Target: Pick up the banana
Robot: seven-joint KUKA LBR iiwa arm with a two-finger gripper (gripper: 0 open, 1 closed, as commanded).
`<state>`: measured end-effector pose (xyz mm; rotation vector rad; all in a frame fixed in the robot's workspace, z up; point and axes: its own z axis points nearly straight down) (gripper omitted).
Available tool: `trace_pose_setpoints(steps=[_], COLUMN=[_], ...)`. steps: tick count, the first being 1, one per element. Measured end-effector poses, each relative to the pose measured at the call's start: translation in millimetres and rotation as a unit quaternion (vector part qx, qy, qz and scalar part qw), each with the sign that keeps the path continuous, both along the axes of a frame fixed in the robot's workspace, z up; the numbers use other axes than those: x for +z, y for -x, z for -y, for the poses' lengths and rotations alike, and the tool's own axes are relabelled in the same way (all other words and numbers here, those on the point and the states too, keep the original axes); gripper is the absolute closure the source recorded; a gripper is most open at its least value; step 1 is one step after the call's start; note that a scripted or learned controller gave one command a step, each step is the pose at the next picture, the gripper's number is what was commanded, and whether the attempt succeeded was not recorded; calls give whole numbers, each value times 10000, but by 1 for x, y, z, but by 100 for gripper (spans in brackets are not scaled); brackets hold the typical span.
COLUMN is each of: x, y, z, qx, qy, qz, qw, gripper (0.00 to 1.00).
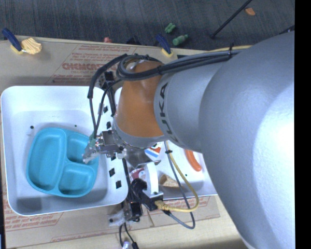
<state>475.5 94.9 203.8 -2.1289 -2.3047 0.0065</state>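
Arm positioned over the junction of the 2 bins.
Gripper (92, 152) is seen at the right edge of the blue tray (52, 162) in the left bin (10, 139); grip state cannot be determined; banana not identifiable.

Divided plate (59, 162) lay in left bin (20, 108), toward its front. Gripper (91, 153) sat over plate's right edge. Arm (207, 118) reached in from right, covering most of right bin (205, 183).

Blue divided plate (59, 162) in left bin (15, 108)
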Motion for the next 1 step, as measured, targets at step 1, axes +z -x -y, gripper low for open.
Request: trace_pose_setpoints(steps=[1], x=[-110], y=[-2], z=[-87], qx=[69], qy=[-16], qz=[48], qw=[10000], gripper=[0])
